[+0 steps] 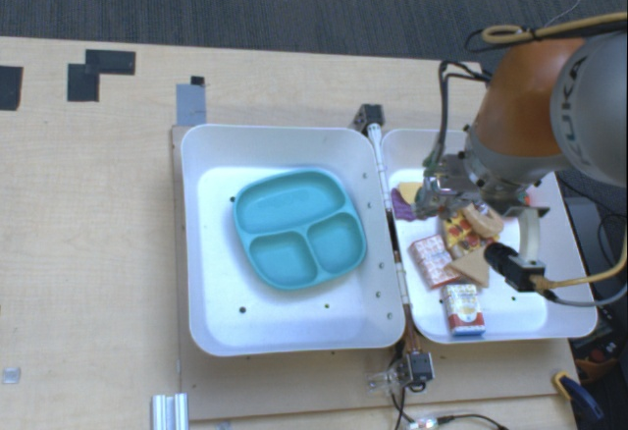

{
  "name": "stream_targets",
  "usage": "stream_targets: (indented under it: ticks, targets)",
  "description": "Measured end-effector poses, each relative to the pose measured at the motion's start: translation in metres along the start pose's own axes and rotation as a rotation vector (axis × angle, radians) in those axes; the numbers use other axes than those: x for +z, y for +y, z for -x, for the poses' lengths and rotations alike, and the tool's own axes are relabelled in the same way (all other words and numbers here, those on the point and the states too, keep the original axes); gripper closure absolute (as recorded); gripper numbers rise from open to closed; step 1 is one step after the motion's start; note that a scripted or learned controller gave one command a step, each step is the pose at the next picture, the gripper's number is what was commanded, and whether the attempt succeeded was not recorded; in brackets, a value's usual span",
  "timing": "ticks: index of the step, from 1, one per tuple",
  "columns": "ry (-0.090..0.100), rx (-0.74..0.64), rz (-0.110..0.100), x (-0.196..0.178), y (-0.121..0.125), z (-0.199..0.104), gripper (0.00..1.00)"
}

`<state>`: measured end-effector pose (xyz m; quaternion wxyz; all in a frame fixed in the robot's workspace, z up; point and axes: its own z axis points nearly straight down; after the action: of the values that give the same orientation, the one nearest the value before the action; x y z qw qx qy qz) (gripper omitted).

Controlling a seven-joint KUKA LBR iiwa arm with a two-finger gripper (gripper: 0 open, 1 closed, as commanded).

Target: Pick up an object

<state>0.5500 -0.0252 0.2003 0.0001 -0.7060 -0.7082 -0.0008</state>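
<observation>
Worktop (pixel 88 251): pale wood-grain surface; dark squares sit at its far left, and a small grey block stands just beyond the left bin's far-left corner.
Left bin (pixel 211 320): shallow, white, with rounded corners; it touches the right bin along a shared middle edge.
Teal plate (pixel 297 228): a three-compartment plate lying flat and turned at a slant in the middle of the left bin, one large section on the far side and two smaller ones on the near side; all three sections are bare.
Middle edge: a clamp (pixel 370 116) sits at its far end and a second clamp with wires (pixel 412 369) at its near end.
Right bin (pixel 564 320): white, holding a cluster of small objects in its left and middle part.
Yellow and purple object (pixel 404 198): close to the right bin's left wall, on the far side of the cluster.
Red-and-white packet (pixel 429 259): lies flat, nearer than the yellow object and just left of a tan wedge (pixel 471 268).
Small carton (pixel 463 309): red, white and blue, the nearest object in the right bin, apart from the cluster.
End effector (pixel 461 205): low over the cluster in the right bin, among orange and tan objects; cannot tell whether it is spread or closed, or whether it pinches anything.
Arm (pixel 535 109): grey with an orange band, over the right bin's far right, cables trailing beside it.
</observation>
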Motion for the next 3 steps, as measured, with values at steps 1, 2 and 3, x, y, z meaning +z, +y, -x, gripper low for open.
stream_targets:
  ticks: [1, 2, 3]
  targets:
    - [0.001, -0.002, 0.003, -0.011, 0.001, -0.001, 1.00]
    - [0.002, -0.004, 0.007, -0.022, 0.003, -0.001, 1.00]
    - [0.000, 0.002, 0.000, -0.018, -0.046, -0.012, 1.00]
